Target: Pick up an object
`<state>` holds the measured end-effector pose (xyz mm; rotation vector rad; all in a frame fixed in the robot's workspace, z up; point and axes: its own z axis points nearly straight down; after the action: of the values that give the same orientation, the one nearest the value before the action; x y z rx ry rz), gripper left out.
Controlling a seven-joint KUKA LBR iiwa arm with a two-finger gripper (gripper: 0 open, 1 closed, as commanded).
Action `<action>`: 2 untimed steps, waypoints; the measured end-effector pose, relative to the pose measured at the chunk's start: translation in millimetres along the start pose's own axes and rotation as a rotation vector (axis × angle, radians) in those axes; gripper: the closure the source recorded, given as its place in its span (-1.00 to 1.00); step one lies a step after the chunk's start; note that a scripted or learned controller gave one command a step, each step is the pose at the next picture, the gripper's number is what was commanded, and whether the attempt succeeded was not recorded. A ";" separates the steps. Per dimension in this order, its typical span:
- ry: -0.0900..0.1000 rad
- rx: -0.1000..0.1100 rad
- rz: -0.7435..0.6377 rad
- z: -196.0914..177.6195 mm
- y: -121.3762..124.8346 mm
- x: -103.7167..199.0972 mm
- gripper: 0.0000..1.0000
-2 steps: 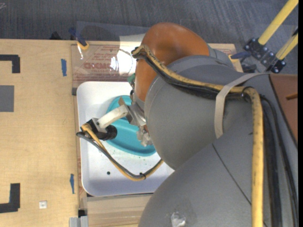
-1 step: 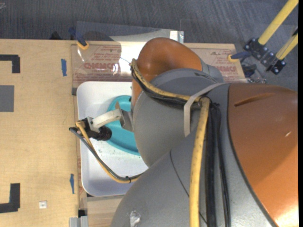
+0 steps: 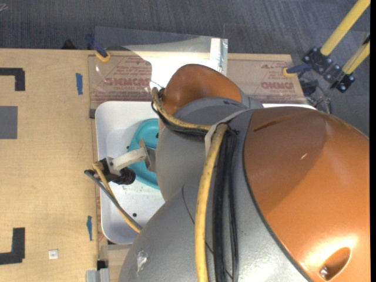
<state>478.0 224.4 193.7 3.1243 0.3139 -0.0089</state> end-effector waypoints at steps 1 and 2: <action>0.006 0.001 -0.393 -94.8 6.3 12.3 1.00; 0.000 -0.001 0.000 17.2 0.5 -0.1 1.00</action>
<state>477.9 223.9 176.5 3.1232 0.3134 -0.0085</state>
